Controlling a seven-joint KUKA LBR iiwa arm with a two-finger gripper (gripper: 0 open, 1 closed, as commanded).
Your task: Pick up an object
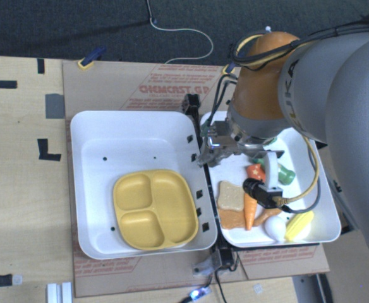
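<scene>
Arm's over the right bin point(320, 234) with the gripper point(215, 144) by that bin's left wall, and honestly I can't tell if it's open, closed or holding anything. The toy food lies in that bin: bread slice point(230, 196), carrot point(250, 212) just beside it, white egg point(274, 228). A yellow plate point(154, 208) lies in the left bin point(93, 137).

kuka iiwa arm point(336, 87): broad rounded grey casing, smooth finish. orange band point(260, 74): glossy, bulbous, above the wrist. black cables point(220, 100): thin, looped beside the band. gripper point(211, 149): silver metal body with dark fittings, under a grey collar.
</scene>
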